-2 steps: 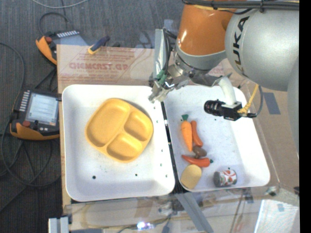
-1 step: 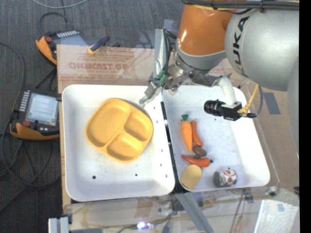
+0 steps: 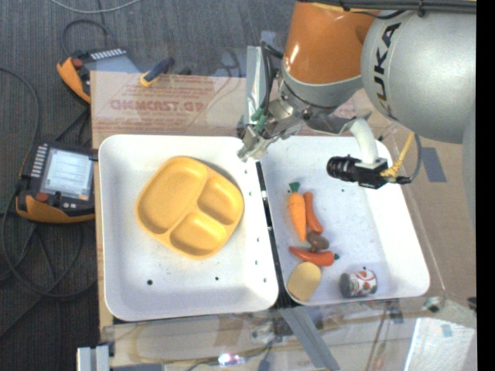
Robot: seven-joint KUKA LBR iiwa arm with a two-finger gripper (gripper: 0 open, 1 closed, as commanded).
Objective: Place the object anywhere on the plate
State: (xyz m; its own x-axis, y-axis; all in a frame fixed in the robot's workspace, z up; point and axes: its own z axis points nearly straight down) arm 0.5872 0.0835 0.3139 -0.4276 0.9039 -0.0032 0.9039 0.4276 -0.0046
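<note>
1. The plate (image 3: 191, 205), yellow with three shallow sections, lies slightly turned in the left bin (image 3: 124, 284), with bare white floor all round it and the widest free strip along the bin's near edge.
2. The toy food sits in the right bin (image 3: 402, 238): a carrot (image 3: 297, 213) with a green top lies lengthwise beside a second orange piece (image 3: 312, 212), touching it.
3. Just below them are a small brown lump (image 3: 318, 242) and a red chilli (image 3: 313, 256).
4. A pale round disc (image 3: 304, 281) rests against the near wall by the divide, and a small can (image 3: 358, 282) lies on its side nearby.
5. The right half of that bin is bare.
6. The gripper (image 3: 249, 147) hangs over the far end of the divide between the bins, well apart from the food and carrying nothing; whether it is released or clenched I cannot tell.
</note>
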